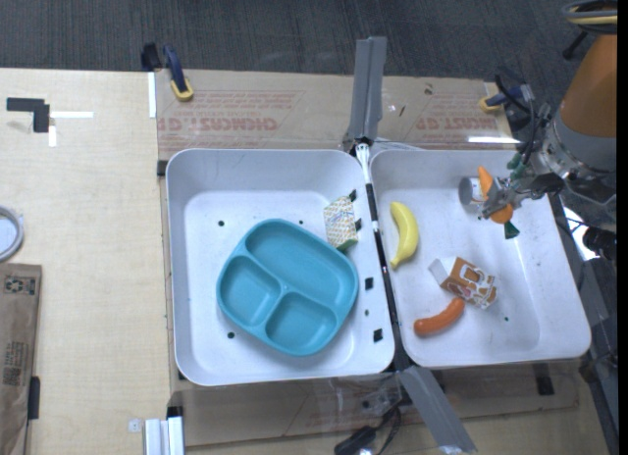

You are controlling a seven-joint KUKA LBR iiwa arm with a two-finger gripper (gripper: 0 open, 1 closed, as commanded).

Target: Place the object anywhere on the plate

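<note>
Camera view | you see the gripper (pixel 497 200) at 2 o'clock over the right bin (pixel 549 335), fingers clamped on an orange carrot (pixel 487 182) | blue plate (pixel 287 288) in the left bin (pixel 186 247) | banana (pixel 403 232), sausage (pixel 438 317), snack packet (pixel 468 281) near 4 o'clock.

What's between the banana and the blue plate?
Camera view: the bins' divider wall and a small packet lie between banana and plate.

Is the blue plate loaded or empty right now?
Empty. All three compartments of the blue plate show bare blue; the banana lies in the right bin.
</note>
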